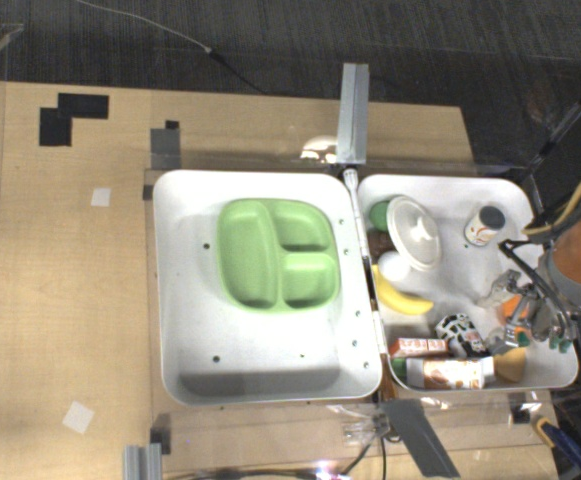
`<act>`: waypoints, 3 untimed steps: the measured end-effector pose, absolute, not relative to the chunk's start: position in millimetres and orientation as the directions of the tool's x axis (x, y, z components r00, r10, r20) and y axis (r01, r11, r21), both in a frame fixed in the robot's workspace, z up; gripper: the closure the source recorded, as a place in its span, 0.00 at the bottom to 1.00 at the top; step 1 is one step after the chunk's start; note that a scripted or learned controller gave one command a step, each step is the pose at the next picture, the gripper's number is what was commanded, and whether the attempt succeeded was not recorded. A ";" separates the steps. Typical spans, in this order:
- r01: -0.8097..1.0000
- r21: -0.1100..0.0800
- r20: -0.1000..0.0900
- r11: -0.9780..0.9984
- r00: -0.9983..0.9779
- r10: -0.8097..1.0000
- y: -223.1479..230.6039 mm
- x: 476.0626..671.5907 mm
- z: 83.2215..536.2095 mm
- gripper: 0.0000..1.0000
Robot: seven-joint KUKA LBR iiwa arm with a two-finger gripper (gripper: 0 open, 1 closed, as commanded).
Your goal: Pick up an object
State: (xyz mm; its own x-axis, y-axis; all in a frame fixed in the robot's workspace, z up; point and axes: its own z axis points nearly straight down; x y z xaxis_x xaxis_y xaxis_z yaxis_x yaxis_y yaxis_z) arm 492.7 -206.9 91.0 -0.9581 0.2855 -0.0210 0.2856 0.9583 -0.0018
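The right bin (518, 196) holds several objects. A white bowl (414, 232) lies tipped over near its left wall, with a green item (378, 214) behind it and a yellow banana (402, 299) in front. A small round can (485, 224) stands at the back. A black-and-white patterned object (457, 327), a red-and-white box (420, 346), a lying bottle (456, 373) and a tan lump (511, 364) crowd the front edge. My gripper (532, 313) hangs low over the bin's right side, just above the tan lump, below the orange band (580, 256).
The left bin (190, 298) carries a green divided tray (276, 253). A metal post (353, 113) rises behind the wall where the two bins meet. Cables trail from the arm at the far right. Bare wooden bench lies to the left.
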 end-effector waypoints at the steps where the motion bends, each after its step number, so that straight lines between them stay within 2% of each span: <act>1: 0.244 -0.003 -0.021 0.970 -0.969 0.244 -207.5 492.6 91.0 0.00; 2: 0.233 -0.004 -0.021 0.973 -0.972 0.233 -207.4 492.7 91.0 0.00; 3: 0.228 -0.005 -0.042 0.974 -0.973 0.227 -207.5 499.0 105.9 1.00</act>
